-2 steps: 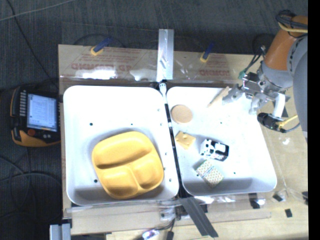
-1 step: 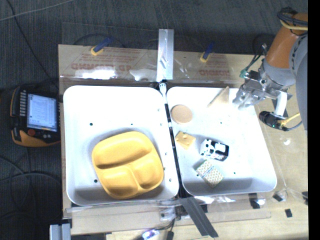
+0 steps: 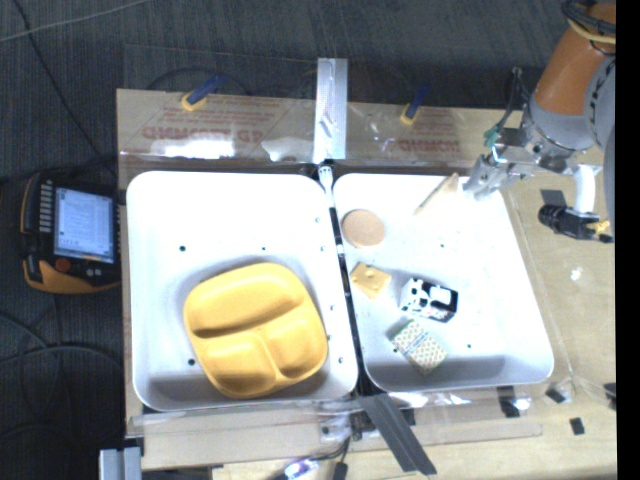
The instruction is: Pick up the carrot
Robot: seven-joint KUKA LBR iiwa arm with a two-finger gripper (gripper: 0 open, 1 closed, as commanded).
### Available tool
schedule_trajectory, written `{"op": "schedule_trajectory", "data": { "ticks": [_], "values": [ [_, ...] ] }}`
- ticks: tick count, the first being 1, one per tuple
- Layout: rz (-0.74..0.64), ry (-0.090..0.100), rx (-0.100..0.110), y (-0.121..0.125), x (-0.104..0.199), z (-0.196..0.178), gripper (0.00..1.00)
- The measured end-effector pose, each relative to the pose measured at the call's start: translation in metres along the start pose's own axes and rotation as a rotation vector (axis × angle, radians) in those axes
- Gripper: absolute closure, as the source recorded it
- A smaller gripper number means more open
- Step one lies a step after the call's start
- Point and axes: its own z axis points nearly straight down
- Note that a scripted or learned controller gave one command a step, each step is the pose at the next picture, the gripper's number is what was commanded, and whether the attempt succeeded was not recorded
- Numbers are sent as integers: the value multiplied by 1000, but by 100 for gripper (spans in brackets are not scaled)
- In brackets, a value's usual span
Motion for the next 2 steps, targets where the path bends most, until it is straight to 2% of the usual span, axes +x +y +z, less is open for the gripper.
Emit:
{"op": "schedule_trajectory", "data": {
  "ticks": [1, 2],
  "values": [
    [-79, 1, 1, -2, 23, 11, 100],
    [-501, 1, -3, 1, -8, -50, 100]
  ]
}}
